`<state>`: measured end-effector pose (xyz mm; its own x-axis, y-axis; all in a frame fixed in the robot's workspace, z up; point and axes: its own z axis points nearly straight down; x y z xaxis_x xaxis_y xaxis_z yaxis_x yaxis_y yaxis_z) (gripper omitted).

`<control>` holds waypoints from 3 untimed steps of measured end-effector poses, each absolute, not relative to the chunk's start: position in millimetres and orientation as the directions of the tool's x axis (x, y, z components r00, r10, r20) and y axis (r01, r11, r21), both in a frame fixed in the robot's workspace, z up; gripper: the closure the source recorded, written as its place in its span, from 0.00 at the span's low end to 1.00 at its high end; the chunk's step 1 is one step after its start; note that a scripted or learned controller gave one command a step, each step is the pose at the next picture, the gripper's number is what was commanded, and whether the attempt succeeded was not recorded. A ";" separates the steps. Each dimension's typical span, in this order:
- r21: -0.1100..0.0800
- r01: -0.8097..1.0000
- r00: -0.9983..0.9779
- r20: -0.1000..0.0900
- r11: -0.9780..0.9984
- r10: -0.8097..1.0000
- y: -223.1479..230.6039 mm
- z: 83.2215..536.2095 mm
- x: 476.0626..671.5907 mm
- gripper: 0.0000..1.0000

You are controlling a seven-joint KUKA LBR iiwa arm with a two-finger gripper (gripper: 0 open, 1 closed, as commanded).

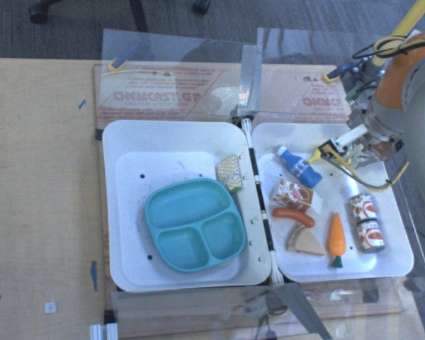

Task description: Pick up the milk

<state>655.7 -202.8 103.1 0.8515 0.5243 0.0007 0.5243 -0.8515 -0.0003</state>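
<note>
Blue milk bottle (298, 166) lying tilted in the upper left part of the right bin (397, 257), gripper (368, 142) over that bin's upper right corner, spread or pressed together impossible to tell, carrot (336, 236) in its lower middle

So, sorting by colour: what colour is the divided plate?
The divided plate is plain teal, seen in the camera view.

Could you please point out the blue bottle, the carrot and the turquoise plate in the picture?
blue bottle (299, 168), camera view, middle of its blue body
carrot (336, 235), camera view, middle of its orange body
turquoise plate (185, 207), camera view, bare floor of its large compartment
</note>
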 end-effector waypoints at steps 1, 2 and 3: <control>-0.006 0.236 0.972 0.002 -0.972 0.236 -217.1 86.8 648.1 1.00; -0.002 0.208 0.978 -0.004 -0.978 0.208 -221.9 166.2 654.8 1.00; -0.004 0.206 0.979 0.002 -0.979 0.206 -219.3 94.9 637.2 1.00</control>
<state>637.2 -219.3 94.9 0.9785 0.2061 0.0021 0.2061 -0.9785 -0.0038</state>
